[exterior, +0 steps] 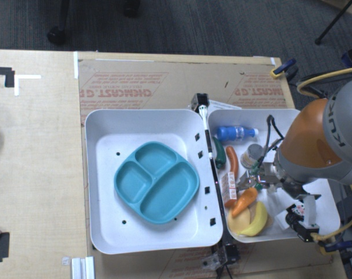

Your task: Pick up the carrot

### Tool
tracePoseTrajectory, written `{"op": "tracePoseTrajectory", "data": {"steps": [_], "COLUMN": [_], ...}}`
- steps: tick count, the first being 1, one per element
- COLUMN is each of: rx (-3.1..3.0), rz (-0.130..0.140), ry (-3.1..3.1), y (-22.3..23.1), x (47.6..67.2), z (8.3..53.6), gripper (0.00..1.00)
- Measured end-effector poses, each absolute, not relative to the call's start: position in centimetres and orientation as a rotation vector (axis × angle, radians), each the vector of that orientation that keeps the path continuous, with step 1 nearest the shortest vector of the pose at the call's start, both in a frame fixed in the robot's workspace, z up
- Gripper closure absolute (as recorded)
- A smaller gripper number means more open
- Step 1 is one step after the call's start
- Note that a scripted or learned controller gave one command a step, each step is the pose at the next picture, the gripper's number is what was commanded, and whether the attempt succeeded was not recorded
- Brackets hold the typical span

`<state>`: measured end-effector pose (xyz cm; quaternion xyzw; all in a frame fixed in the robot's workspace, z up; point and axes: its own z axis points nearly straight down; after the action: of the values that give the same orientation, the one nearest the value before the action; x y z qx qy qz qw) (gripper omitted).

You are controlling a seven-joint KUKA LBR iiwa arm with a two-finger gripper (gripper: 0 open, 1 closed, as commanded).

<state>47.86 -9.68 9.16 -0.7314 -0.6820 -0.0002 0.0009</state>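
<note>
The orange carrot [244,201] lies in the right bin [327,214], slanting from lower left to upper right, its lower end resting against a yellow banana [252,221]. My gripper [254,180] reaches in from the right and hangs just over the carrot's upper end, very close to it or touching it. The wrist's dark parts and cables hide the spot where they meet. I do not see the carrot lifted off the bin floor.
The right bin also holds a blue bottle [236,133], a red sausage-like piece [232,160], a green item [220,151], a grey can [255,151] and a small packet [229,185]. A teal divided plate [156,181] sits in the left bin [100,156].
</note>
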Motion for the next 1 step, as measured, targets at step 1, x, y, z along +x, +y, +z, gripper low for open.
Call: {"op": "tracePoseTrajectory", "data": {"steps": [1], "rx": [-2.302], "rz": [-0.003], "ry": [-2.139], "y": [-9.75], "x": [48.03], "z": [10.03], "gripper": [1.00]}}
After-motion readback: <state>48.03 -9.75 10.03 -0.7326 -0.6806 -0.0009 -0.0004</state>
